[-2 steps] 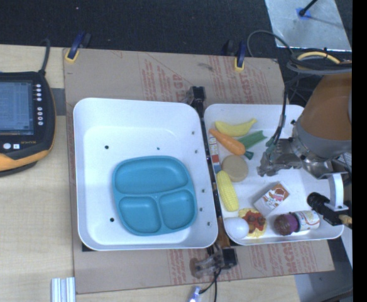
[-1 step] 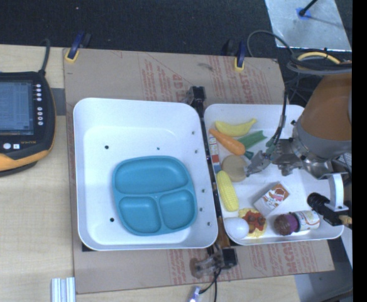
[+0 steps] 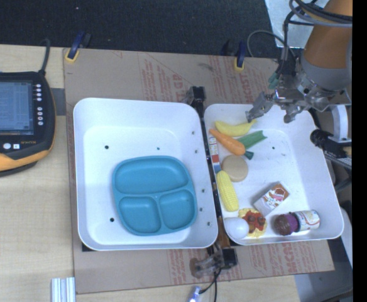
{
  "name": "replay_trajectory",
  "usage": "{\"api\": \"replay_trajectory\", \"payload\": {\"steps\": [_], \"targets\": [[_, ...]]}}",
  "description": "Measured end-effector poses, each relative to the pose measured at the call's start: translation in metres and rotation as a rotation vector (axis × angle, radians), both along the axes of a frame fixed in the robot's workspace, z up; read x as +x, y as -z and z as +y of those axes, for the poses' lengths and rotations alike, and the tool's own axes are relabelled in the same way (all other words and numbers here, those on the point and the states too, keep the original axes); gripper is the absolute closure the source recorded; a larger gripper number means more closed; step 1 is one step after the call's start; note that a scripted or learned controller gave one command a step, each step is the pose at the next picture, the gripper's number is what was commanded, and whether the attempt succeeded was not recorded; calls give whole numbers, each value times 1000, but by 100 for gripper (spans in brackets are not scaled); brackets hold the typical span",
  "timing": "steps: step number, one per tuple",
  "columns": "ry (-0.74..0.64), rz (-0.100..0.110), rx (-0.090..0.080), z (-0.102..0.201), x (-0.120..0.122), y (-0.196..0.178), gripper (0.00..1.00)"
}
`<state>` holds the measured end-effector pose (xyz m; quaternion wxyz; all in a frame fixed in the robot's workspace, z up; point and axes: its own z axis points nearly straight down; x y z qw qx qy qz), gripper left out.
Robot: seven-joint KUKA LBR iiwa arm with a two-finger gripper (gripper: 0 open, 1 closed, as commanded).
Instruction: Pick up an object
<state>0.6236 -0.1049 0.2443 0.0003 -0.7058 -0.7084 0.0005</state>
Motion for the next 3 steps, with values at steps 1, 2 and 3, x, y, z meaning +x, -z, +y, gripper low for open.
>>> {"api": "replay_trajectory", "payload": {"steps": [1,2,3], "targets": [[-1,4,0,18,32,53,0],[-1,5,0,28,32,53,0],[-1,6,1,44,32,53,0]]}}
